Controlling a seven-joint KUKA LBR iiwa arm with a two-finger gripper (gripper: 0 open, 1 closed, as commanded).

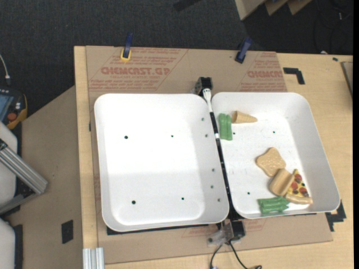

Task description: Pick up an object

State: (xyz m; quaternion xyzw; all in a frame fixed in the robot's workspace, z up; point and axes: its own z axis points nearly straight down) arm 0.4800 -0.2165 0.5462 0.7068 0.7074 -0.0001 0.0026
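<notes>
The right bin (314, 128) holds a cone (243, 117), two green pieces (225, 126), toast (270, 161) and pizza (297, 188); the left bin (106, 150) is beside it.

Light fell evenly and bright from above; the left bin (151, 156) glared nearly blown-out white, with a faint dimmer band across its upper half. Shadows stayed soft and short. Focus was slightly soft overall, and the dark floor (67, 10) looked grainy
</notes>
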